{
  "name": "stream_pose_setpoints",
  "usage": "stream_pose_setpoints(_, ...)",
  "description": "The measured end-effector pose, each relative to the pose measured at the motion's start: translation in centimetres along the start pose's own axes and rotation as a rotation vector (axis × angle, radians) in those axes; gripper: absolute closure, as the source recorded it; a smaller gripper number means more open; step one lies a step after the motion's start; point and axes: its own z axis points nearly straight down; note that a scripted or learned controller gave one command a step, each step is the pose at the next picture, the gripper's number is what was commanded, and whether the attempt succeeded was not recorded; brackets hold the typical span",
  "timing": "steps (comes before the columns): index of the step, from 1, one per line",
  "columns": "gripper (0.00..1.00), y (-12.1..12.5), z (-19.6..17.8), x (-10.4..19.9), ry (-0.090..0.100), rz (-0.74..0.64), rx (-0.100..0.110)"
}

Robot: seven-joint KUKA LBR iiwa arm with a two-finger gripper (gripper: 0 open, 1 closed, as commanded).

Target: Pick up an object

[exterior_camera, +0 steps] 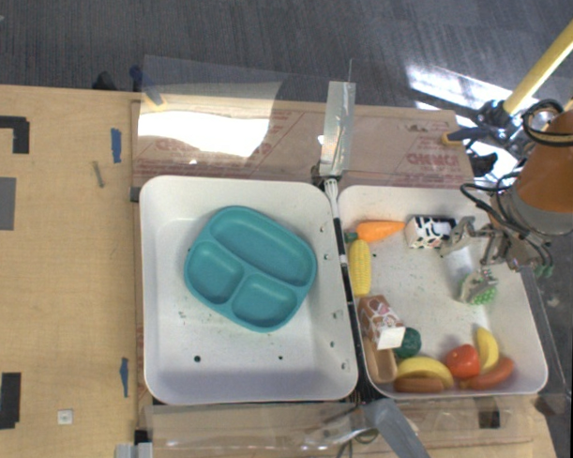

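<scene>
Nothing lifted yet: my claw (479, 277) hangs low over the right bin (538, 347), and the pick is all ahead of me.

Two white bins sit side by side: the left bin (162, 294) carries a teal divided plate (251, 267), and the right one holds every candidate. From there, going down in size: a corn cob (360, 265) at nine o'clock along the left wall, a yellow banana (424, 370) at six, an orange carrot (380, 230) at eleven, a black-and-white cow toy (429, 230) at twelve, a red tomato (463, 360) at five, and a small pale-and-green piece (478, 293) right below my claw at three o'clock. Whether my claw is spread or pressed together, I cannot tell; I judge that small piece my likeliest target, with closing and lifting left.
</scene>
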Motion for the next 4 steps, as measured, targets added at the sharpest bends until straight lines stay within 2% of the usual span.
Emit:
stream_pose_setpoints(1, 0.0, 0.7, -0.1, 6.6, 0.0, 0.04, -0.001)
stream_pose_setpoints(2, 0.0, 3.0, -0.1, 4.9, -0.005, -0.13, 0.004)
stream_pose_setpoints(3, 1.0, 3.0, -1.5, 4.5, -0.019, -0.129, 0.007)
stream_pose_setpoints(4, 1.0, -0.2, 0.1, -3.1, -0.001, 0.116, -0.002)
